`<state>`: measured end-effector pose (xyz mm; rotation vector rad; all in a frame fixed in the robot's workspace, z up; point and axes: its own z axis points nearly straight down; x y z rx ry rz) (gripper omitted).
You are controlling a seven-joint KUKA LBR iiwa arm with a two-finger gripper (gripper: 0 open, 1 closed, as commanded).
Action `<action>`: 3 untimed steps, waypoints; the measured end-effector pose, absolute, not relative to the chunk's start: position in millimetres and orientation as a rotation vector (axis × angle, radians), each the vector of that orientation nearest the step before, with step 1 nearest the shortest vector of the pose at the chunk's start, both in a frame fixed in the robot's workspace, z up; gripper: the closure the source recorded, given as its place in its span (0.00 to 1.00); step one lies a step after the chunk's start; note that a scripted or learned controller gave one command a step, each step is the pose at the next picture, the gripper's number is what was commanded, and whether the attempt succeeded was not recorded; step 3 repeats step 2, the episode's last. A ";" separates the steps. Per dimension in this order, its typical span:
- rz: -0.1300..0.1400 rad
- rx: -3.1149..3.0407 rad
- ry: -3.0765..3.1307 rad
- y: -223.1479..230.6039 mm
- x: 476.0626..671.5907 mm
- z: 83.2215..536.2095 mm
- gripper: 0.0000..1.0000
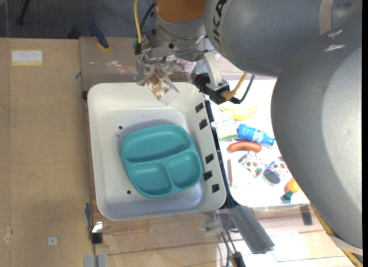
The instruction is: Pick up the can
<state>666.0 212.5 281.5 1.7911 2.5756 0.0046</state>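
Observation:
A small can with a grey end and a red-and-white label lies in the right bin, close to the big grey arm that covers much of that bin. My gripper hangs over the far rim of the left bin, well to the left of the can and apart from it. I see nothing held in it.
A teal divided plate lies in the left bin. The right bin also holds a yellow banana, a blue bottle, a red sausage, a patterned packet and an orange item. Black clips line the wall between the bins.

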 end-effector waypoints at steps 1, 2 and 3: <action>0.006 1.625 2.682 202.8 666.6 304.4 1.00; 0.004 1.431 2.791 203.7 666.0 409.3 1.00; 0.004 1.431 2.791 203.7 666.0 409.3 1.00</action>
